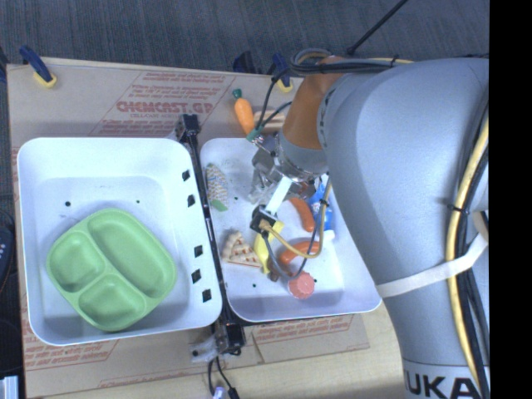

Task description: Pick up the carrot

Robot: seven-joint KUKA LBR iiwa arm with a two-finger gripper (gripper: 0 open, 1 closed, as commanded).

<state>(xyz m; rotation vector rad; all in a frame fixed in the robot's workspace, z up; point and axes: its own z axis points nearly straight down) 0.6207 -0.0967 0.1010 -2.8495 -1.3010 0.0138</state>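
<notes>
over the right bin's [337, 296] far end, jaws of unclear state; carrot [243, 115] outside on the bench [150, 98] just beyond

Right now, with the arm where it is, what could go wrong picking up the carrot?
The carrot lies outside the right bin, on the cardboard by its far rim, while the gripper hangs over the bin: a straight descent would likely miss it. An orange sausage lies nearby in that bin and could be taken for it. Reaching for the carrot, the gripper might catch the rim.
</notes>
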